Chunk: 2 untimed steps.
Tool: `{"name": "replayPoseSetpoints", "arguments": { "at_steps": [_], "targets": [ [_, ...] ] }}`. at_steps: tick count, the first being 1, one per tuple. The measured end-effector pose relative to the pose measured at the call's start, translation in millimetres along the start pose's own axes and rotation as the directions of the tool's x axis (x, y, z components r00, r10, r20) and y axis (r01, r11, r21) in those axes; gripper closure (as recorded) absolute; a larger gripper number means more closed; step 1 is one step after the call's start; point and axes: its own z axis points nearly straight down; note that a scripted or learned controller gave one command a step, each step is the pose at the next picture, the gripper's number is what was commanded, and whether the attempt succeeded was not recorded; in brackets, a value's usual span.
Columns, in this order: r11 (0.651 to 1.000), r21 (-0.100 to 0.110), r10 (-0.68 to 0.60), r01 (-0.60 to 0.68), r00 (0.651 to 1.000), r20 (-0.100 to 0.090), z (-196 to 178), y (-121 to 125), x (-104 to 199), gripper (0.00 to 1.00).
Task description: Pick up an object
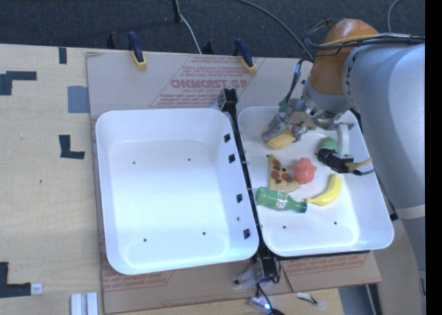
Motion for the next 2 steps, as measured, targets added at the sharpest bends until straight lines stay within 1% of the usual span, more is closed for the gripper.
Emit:
{"name": "replayPoseSetpoints", "arguments": {
  "at_steps": [1, 2],
  "targets": [
    [1.0, 0.001, 0.0, 0.0, 1.0, 0.0, 0, 0, 0, 0.0],
    [1.0, 0.001, 0.0, 0.0, 1.0, 0.0, -10, 0, 0, 1.0]
  ]
}}
